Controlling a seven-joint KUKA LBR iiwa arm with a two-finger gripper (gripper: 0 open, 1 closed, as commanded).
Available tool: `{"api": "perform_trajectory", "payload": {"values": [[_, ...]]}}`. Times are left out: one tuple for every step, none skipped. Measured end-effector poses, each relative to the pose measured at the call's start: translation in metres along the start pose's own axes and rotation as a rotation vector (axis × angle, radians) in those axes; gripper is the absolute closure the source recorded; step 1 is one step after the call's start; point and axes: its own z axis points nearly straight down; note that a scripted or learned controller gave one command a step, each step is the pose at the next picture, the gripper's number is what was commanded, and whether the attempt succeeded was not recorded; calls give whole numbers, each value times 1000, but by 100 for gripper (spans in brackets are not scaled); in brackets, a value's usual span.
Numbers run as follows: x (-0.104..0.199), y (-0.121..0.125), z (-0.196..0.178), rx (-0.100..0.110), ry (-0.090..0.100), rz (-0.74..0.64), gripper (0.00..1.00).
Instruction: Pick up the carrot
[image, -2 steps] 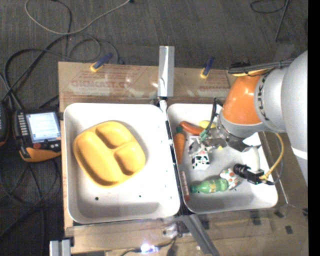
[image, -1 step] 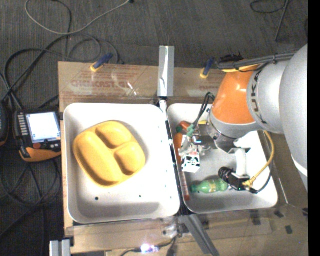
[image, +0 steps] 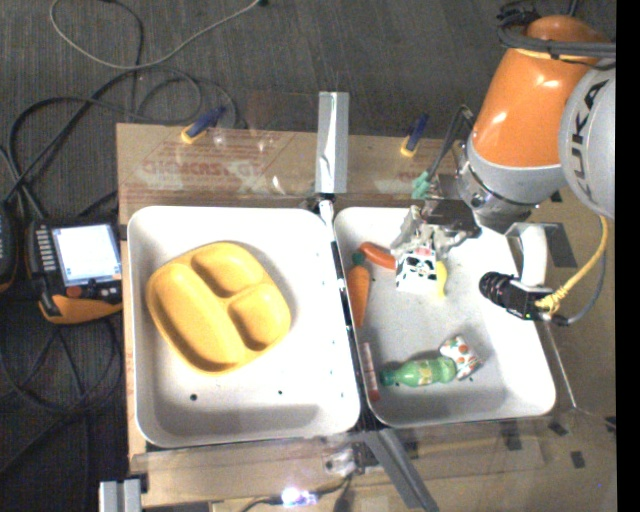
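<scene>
Overhead, "KUKA" lettering on arm, gripper grip state unclear, carrot by bin's left wall.

Carrot: orange, tapered, with a small green stub seen at its upper end. It is laid flat in the right bin, pressed along that bin's left wall, long axis running roughly top to bottom of the view, green end toward the bin's far edge and the narrow tip pointed toward the near edge. Fully exposed from above.
</scene>
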Motion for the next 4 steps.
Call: {"api": "perform_trajectory", "payload": {"values": [[52, -28, 127, 4, 4, 265, 100], [-84, -32, 147, 6, 1, 403, 100], [-84, -32, 141, 13, 1, 401, 100], [-30, -58, 75, 5, 2, 427, 100]]}}
